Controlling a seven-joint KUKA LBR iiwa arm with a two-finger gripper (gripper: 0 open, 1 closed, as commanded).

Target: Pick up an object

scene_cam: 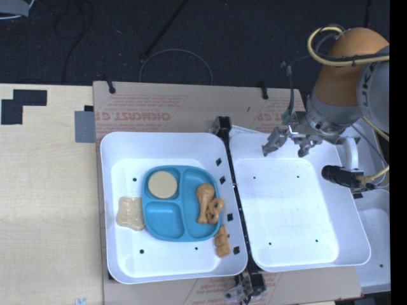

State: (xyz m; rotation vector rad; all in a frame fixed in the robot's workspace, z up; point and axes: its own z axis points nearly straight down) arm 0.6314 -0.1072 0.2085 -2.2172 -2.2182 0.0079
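Gripper: the gripper [291, 142] is seen above the far rim of the right bin [346, 246], its two fingers spread apart, with nothing held between them.

Task's things: every object that could be picked is found in the left bin [121, 259], well apart from the gripper.

Left bin contents: a blue divided plate [166, 221] is laid in the middle. A round tan disc [162, 184] is set in its far compartment, and a knobbly tan piece [208, 203] shaped like pretzel or fried food is laid in its right compartment. A pale bread-like slice [130, 213] is placed just beside the plate's left edge, and a small brown chunk [221, 241] is lodged between the plate and the bin's right wall.

Right bin contents: no loose item is seen on its white floor.

Handling, as judged: the pieces are taken to be light toy food, stiff and probably smooth. The knobbly piece is thought easiest to take across its narrow middle. The disc and slice lie flat and are likely to slip. The chunk is crowded by the wall.
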